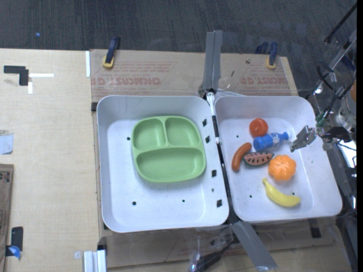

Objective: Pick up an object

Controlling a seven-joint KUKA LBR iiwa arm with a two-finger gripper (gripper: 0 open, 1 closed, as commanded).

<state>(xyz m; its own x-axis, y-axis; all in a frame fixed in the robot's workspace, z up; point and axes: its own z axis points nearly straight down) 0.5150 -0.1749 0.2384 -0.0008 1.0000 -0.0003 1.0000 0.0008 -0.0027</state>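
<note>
Two white bins sit side by side on a cardboard-covered bench. The left bin [113, 197] holds a green plate [168, 149] with three compartments, lying flat near the bin's middle. The right bin [323, 203] holds toy food clustered toward its centre: a red tomato [258, 127], a blue bottle [269, 141] just below it, a sausage [240, 156] to the left, a watermelon slice [258, 158] beside the sausage, an orange [282, 168], and a yellow banana [280, 193] nearest the front wall. The gripper [302, 139] hangs over the right bin's far right side, close to the bottle's cap; whether it is parted or closed cannot be told. Blue clamps [112, 51] pin the cardboard [147, 72] at the back edge. Pale wood tabletop [45, 152] lies to the left, dark carpet [142, 10] beyond.
</note>
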